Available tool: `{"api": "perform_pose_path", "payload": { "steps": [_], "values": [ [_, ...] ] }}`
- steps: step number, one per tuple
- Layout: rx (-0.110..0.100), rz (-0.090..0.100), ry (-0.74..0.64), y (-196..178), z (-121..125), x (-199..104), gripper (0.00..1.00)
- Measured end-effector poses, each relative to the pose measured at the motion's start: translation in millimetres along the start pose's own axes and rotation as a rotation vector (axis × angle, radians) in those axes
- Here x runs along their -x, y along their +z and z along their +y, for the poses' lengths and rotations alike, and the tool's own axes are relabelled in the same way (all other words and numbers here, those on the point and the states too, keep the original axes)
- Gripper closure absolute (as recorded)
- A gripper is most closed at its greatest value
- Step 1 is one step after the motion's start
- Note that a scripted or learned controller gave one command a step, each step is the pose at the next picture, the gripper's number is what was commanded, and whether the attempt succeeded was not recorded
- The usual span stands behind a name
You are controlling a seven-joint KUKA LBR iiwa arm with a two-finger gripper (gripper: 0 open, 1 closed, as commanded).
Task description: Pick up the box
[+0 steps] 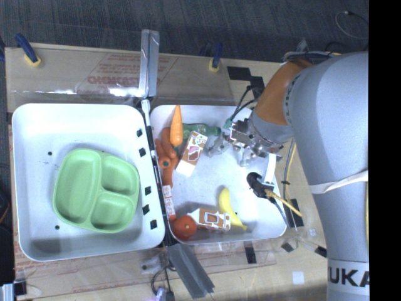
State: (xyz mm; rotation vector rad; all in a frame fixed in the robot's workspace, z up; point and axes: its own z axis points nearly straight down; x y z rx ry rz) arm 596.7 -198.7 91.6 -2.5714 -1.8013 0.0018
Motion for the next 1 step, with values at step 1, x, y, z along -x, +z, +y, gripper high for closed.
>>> {"api": "perform_pose_path", "payload": {
  "steps": [1],
  "values": [
    [-0.002,0.0,-0.008,-10.5,0.1,-1.7,1.0]
  ]
}}
